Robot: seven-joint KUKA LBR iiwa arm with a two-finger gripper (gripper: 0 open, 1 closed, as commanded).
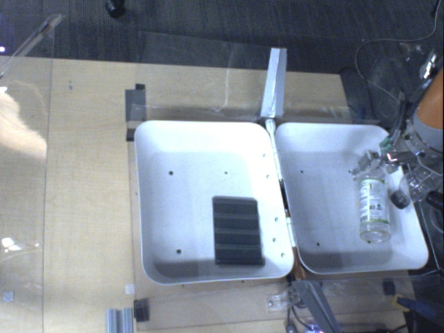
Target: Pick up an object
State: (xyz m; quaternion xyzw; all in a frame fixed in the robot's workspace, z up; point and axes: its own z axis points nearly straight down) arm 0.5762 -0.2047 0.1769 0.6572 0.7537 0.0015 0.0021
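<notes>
The arm point(429, 109) is cut off at the right edge; the end effector point(388, 159) looks blurred.

The arm reaches in from the right, its end effector point(378, 164) lowered.

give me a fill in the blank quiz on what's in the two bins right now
1. The ribbed black block lies in the ____ bin of the camera view.
2. The clear bottle lies in the ____ bin.
3. The gripper hangs over the bottle's ____ end, toward the bench's back edge.
4. The left bin holds ____ object.

Missing words: left; right; far; one
</notes>
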